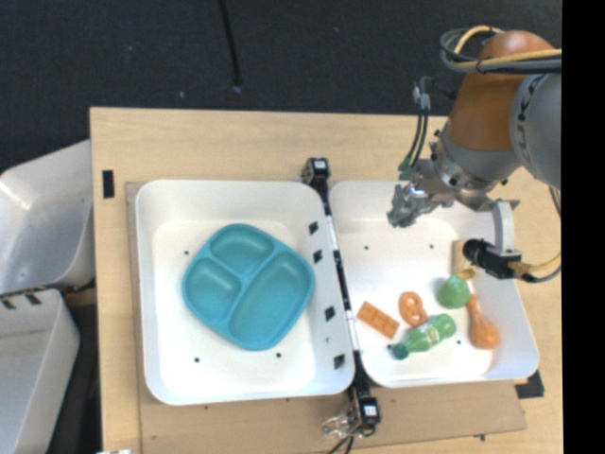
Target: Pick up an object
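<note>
Overall: two white bins sit side by side on a light wooden surface [113, 140], and the arm [492, 102] reaches in from the right.
Fingers [405, 206]: hanging over the far part of the right bin [378, 197], above bare white floor; whether they are apart or together cannot be told from this angle, and nothing shows between them.
Objects to pick: all lie in the near right part of the right bin, well apart from the fingers.
Orange block [377, 320]: flat, nearest the divider between the bins.
Orange ring piece [412, 307]: just beside the block, on its right.
Green bottle [426, 336]: on its side, near the front wall, just below the ring piece.
Green round piece [455, 292]: close to the right wall.
Orange pear-like piece [483, 327]: just beside the green round piece, toward the front.
Left bin [151, 206]: holds a blue compartment plate [248, 285], lying flat in the middle.
In the way: a black fitting with a yellow cable [493, 259] sits at the right bin's right wall, just above the green round piece.
</note>
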Motion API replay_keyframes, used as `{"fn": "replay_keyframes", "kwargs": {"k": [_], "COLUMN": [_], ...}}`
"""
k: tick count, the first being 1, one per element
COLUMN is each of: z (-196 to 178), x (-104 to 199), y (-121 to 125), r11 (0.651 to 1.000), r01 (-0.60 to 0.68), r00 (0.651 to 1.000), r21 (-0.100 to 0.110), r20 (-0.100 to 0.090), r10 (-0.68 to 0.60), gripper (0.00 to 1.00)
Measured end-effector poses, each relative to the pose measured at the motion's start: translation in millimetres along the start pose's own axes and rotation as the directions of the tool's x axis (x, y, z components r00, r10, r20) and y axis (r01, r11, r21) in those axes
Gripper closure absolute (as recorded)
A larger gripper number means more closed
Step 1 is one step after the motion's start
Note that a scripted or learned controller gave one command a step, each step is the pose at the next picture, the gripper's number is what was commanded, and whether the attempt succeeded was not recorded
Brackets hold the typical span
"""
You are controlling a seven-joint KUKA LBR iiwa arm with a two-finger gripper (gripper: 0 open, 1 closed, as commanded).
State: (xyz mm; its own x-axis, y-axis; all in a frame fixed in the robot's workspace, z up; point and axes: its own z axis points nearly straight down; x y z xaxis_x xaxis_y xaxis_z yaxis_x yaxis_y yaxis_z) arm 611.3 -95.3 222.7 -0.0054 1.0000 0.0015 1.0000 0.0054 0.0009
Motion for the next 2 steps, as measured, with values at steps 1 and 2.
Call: {"fn": "replay_keyframes", "kwargs": {"k": [1, 2], "z": [-7.1, -19.1], "x": [39.1, 82.4], "y": [-24.4, -44.0], "r11": [1.000, 1.000], "r01": [0.000, 0.001], "r00": [1.000, 1.000], "r21": [0.001, 0.000], "r20": [0.000, -0.001], "r10": [0.000, -0.001], "gripper": [1.00, 1.00]}}
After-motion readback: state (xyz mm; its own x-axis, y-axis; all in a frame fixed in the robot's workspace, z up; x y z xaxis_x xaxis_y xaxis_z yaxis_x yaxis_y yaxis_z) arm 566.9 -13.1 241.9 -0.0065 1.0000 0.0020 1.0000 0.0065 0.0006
